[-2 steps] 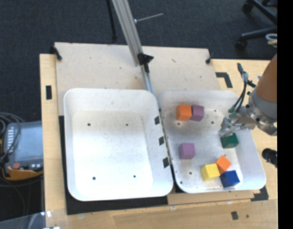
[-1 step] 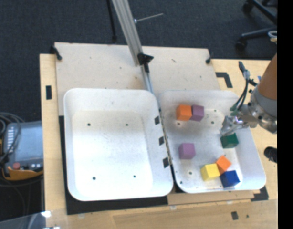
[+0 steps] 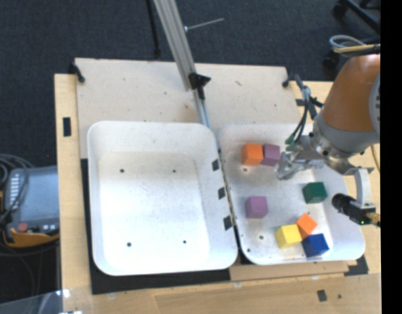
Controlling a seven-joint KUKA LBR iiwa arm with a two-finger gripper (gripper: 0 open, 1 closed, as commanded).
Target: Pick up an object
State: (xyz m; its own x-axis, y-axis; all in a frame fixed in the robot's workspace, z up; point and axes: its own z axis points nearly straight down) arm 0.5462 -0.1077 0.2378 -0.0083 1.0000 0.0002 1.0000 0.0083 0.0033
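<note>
Desk (image 3: 142, 90) carries two white bins side by side. Left bin (image 3: 103, 142) has speckled floor and a few dark dots. Right bin (image 3: 230, 139) holds all the blocks. Grey metal rail (image 3: 175, 31) slants in from the top and ends at a black clamp (image 3: 199, 81) above the seam between bins. Black clips along the seam. Grey box with cables (image 3: 31, 198) sits off the desk at left. Chair base on dark carpet at top right.

Block count, seven in all: two orange, two purple, one green, one yellow, one blue. Upper orange block (image 3: 253, 154) touches upper purple block (image 3: 271, 154) on its right. Lower purple block (image 3: 256, 206) sits alone mid-bin. Green block (image 3: 314, 191) near the right wall. Yellow block (image 3: 288, 235), second orange block (image 3: 307, 224) and blue block (image 3: 315, 244) cluster at the lower right, touching or nearly so.

Arm (image 3: 348, 110) comes in from the right, orange band over grey wrist, cables along it. Hand (image 3: 287, 169) is low in the right bin, just right of and below the upper purple block, up-left of the green block. Fingers blurred against the bin floor; can't tell how far apart they are. No block visibly between them. Contact with the purple block unclear.
</note>
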